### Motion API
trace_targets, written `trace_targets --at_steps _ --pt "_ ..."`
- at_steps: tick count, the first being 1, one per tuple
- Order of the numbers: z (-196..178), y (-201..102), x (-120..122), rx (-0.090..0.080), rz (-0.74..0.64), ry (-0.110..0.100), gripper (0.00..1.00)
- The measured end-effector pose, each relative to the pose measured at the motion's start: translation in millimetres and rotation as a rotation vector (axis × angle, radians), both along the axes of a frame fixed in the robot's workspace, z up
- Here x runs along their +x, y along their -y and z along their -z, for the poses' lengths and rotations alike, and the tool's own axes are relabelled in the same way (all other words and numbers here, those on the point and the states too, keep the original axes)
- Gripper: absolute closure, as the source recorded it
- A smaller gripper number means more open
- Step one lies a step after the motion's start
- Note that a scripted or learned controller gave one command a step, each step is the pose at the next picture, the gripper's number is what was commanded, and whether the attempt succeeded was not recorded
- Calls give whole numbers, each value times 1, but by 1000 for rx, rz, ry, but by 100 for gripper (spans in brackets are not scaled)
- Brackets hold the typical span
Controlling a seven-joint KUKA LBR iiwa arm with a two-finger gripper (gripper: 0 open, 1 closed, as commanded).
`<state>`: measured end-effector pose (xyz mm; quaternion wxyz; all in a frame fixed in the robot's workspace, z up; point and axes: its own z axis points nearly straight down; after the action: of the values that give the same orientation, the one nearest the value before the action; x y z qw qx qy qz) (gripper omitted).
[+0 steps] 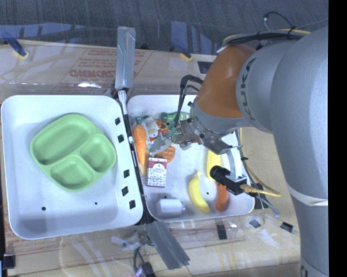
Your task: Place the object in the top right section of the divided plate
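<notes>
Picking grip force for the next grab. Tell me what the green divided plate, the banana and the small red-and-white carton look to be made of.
Green divided plate: likely moulded plastic, matte, uniform colour with soft rounded ridges.
Banana: probably toy plastic, smooth with an even yellow and a slight sheen; could be real.
Small red-and-white carton: looks like printed cardboard, flat faces and sharp edges.

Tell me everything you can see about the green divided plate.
The green divided plate is pale green, looks like smooth moulded plastic, and is rounded in outline. Raised ridges split it into three sections: one large along its upper left and two smaller ones toward the right and bottom. Nothing lies in any of them. It rests flat on the floor of the left white bin, turned at an angle, apart from the bin's walls.
</notes>
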<state>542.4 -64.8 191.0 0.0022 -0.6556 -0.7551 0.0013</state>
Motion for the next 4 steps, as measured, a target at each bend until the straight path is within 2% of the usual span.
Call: trace_targets --at_steps 1,2,3,4 --pt "-147 50 -8 -1 59 6 0" --pt "65 39 -67 2 -195 -2 0" --pt "19 32 15 0 -642 5 0" --pt "0 19 12 0 -567 5 0"
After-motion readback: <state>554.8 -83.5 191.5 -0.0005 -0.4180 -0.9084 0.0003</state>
